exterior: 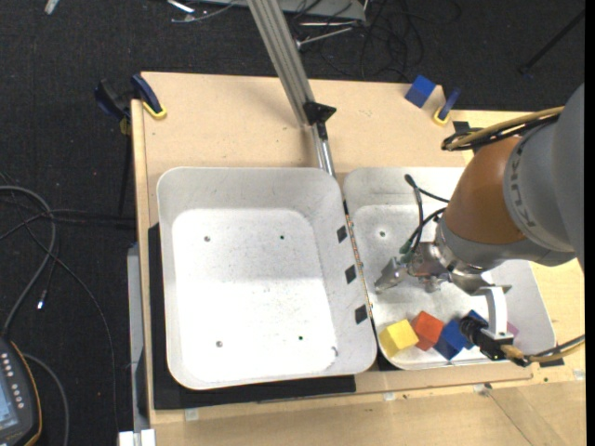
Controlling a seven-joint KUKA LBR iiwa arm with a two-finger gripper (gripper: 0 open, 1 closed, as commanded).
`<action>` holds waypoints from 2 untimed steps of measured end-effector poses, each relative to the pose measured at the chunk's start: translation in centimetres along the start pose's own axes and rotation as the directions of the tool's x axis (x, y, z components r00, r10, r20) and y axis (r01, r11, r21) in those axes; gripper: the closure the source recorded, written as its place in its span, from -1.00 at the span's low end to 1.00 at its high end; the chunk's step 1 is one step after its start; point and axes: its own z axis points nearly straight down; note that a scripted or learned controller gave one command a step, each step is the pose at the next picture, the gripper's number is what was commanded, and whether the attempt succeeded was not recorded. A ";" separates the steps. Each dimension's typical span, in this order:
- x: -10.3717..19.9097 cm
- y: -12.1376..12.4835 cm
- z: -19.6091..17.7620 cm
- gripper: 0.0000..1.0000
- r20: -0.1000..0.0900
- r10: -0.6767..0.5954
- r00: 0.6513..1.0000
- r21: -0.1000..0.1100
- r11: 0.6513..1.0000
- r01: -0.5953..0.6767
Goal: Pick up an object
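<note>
Blocky, perhaps foam, yellow cube (398,336)

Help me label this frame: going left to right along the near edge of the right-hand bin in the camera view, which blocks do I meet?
yellow block → orange block → blue block, all in the right bin, below the gripper.

Arm over right bin, blocks at near edge.
Gripper (402,272) hangs low inside right bin (372,189); yellow block (398,336), orange block (429,329), blue block (455,336) clustered just near of it. Left bin (186,189) alongside.
</note>
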 end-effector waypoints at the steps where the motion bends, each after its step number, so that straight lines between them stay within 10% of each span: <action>1: -0.4 9.4 -0.1 -1.00 0.004 0.000 1.000 -0.009 1.000 0.000; 2: 4.2 11.4 -10.6 -1.00 0.002 -0.002 1.000 -0.013 1.000 0.002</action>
